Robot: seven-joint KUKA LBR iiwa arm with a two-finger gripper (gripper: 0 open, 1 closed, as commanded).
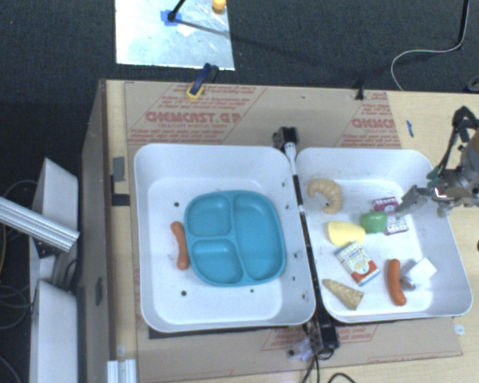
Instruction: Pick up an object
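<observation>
Hand (411, 200) at right bin's (455, 282) edge, grip state unclear, green object (374, 222) just left.

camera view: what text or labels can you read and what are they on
"CHEMCAST GP", red print on the brown board behind the left bin
The same red print, partly shown, on the board behind the right bin: not readable in full
Small carton in the right bin: printed label, too small to read
Packet by the hand: print too blurred to read

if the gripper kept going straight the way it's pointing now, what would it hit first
Probably the green object. The gripper points left and down into the right bin, and the green piece lies just beyond its tip, by the small red-and-white packet. Height is unclear from above.
</observation>
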